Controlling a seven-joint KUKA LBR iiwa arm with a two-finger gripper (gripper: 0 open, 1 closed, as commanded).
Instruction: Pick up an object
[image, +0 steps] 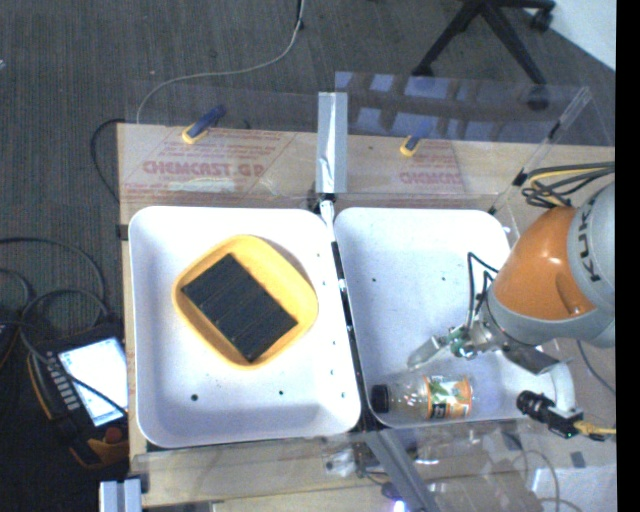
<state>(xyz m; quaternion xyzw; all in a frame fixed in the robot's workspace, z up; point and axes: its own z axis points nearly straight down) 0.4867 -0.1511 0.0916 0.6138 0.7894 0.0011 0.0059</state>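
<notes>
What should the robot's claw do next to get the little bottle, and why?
Probably drop a bit lower toward the bottle. The gripper sits just above it in the right bin, and the bottle lies on its side against the near wall, not yet gripped.

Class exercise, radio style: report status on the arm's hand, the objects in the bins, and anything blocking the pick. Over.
Hand low in right bin, just above bottle. Bottle lying flat at front wall, ungrasped. Yellow dish in left bin. Nothing blocking.

Illumination is even, diffuse and overhead. The white bins (240, 420) are bright, nearly overexposed; shadows beside them are soft. Clear panels above the bins show pale glare. Focus is slightly soft throughout.
</notes>
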